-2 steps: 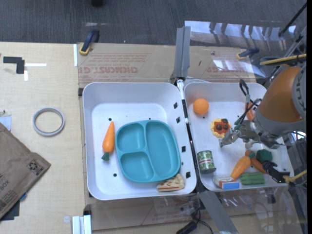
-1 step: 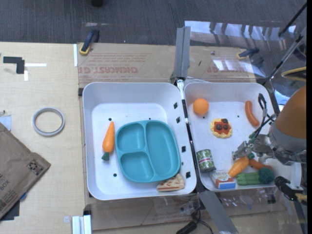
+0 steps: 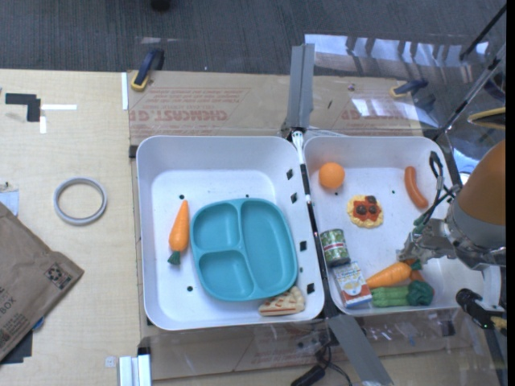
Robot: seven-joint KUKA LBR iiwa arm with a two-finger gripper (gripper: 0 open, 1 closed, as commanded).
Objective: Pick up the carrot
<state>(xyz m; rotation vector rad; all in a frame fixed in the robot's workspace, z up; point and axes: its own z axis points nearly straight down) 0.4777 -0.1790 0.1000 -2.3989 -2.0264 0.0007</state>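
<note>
Two carrots are in view. One carrot (image 3: 179,228) lies upright along the left side of the left bin (image 3: 153,240), next to a teal divided plate (image 3: 241,248). The other carrot (image 3: 389,275) lies in the right bin (image 3: 378,155) near its front edge, tip pointing left. My gripper (image 3: 417,250) hangs at the right bin's right side, just above and to the right of this carrot's thick end. Nothing can be seen held in it.
The right bin also holds an orange ball (image 3: 331,175), a sausage (image 3: 415,186), a small pizza (image 3: 366,211), a green can (image 3: 335,247), a small carton (image 3: 351,285) and green vegetables (image 3: 402,294). A waffle (image 3: 282,302) lies by the plate. A tape ring (image 3: 80,200) sits on the bench.
</note>
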